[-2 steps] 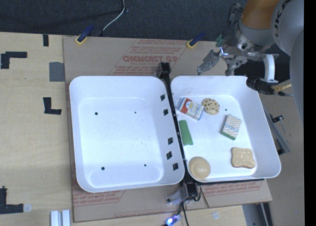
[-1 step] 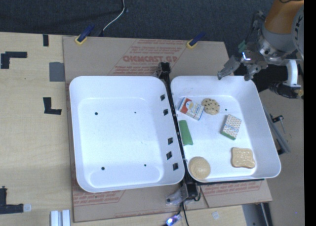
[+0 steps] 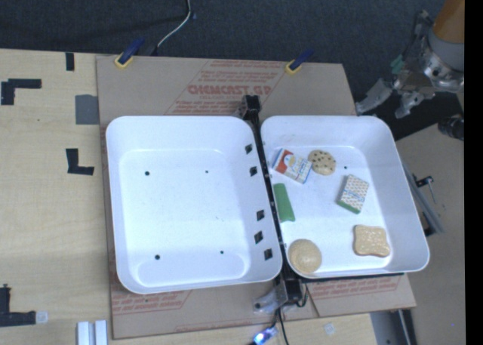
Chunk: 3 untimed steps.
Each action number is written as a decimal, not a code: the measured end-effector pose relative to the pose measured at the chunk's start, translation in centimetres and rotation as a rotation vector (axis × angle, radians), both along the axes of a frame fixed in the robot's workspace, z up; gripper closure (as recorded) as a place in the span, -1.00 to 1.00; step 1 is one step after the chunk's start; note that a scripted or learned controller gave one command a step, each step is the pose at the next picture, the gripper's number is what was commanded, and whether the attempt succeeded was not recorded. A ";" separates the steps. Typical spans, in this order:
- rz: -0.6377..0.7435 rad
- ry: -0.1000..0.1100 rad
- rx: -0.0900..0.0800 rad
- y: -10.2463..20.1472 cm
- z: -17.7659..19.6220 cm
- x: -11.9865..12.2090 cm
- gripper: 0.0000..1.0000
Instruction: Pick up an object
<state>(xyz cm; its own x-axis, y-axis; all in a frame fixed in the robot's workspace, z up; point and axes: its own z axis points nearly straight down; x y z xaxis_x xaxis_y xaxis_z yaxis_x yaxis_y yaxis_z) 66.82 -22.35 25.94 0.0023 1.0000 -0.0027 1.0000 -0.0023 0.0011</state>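
The right bin [image 3: 385,140] holds several small items: a red, white and blue carton [image 3: 291,165], a chocolate-chip cookie [image 3: 322,161], a green stick [image 3: 284,202] next to the divider, a teal and white box [image 3: 353,193], a tan cracker [image 3: 371,241] and a round bun [image 3: 305,255]. My gripper [image 3: 389,100] hangs at the upper right, beyond the right bin's far right corner and well away from all the items. Its two fingers are spread apart with nothing between them.
The left bin [image 3: 121,185] sits beside the right one, joined along a black-clipped divider [image 3: 260,185]. Both rest on a cardboard sheet [image 3: 219,87] on the wooden bench. A black cable [image 3: 185,4] trails at the back.
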 end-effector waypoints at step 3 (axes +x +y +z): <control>0.004 -0.002 0.001 0.1 11.2 0.1 -1.00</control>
